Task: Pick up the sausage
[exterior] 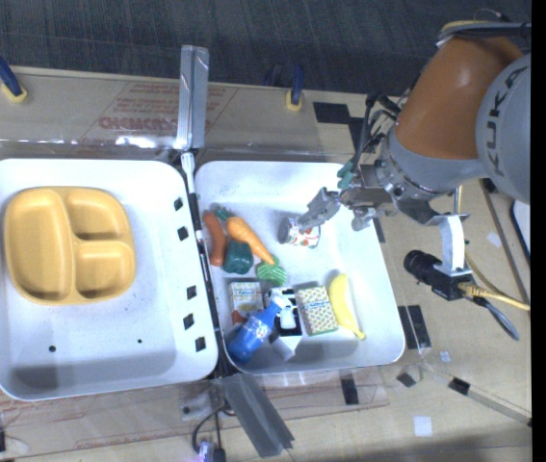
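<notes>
Here, a smooth reddish sausage (215, 238) beside a tapered orange carrot (250, 240)

The bench (22, 104) is viewed from one fixed camera set above it, angled down at a slant. Both white bins are framed whole, the left bin (3, 287) and right bin (253, 176).

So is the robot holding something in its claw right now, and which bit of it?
It cannot be told. The grey end effector is low in the right white bin, right at a small white-and-red object, but the view doesn't show that object between its fingers.
</notes>
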